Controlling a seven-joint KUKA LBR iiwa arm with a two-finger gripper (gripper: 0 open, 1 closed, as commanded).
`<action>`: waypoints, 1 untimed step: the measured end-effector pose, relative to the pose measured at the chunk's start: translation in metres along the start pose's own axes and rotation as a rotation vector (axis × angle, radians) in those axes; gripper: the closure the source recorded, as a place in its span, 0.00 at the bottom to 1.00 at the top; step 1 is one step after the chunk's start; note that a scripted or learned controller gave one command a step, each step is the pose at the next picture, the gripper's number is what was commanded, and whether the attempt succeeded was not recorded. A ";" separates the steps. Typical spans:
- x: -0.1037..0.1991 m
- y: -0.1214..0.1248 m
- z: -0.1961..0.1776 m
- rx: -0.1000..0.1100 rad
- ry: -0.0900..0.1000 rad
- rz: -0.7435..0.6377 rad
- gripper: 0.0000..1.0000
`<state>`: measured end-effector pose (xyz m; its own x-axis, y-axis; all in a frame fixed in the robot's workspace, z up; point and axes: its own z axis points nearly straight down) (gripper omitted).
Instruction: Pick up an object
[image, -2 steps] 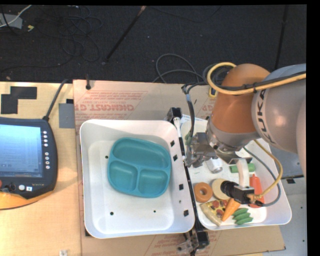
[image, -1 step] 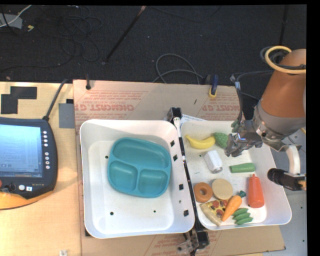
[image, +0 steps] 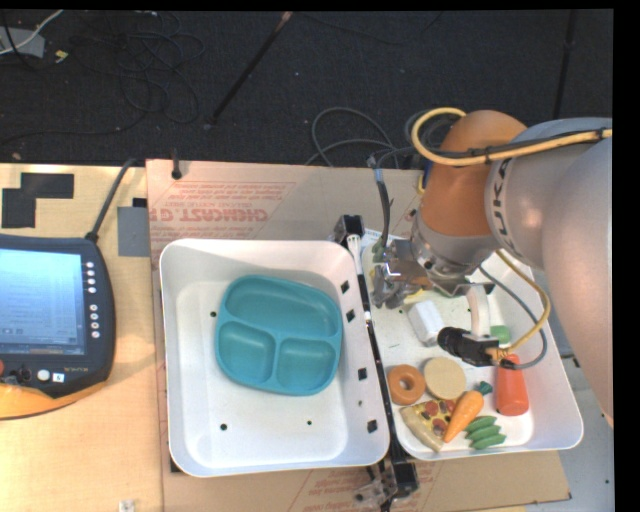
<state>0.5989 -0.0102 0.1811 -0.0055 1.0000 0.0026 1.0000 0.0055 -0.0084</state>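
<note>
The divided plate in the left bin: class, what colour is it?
Teal, a blue-green; the divided plate shows plainly in the camera view.

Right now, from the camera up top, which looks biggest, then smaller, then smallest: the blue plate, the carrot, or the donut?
1. Blue plate, by far the biggest.
2. Carrot and donut look about alike; I can't rank them.

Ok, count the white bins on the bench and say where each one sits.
2. The left bin holds a teal divided plate. The right bin holds the toy food, with the arm reaching over its upper part, so some of it is hidden.
</note>
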 end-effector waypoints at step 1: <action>0.062 0.047 -0.068 -0.015 0.000 -0.001 1.00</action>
<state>0.6461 0.0515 0.2485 -0.0069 1.0000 0.0027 1.0000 0.0069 0.0064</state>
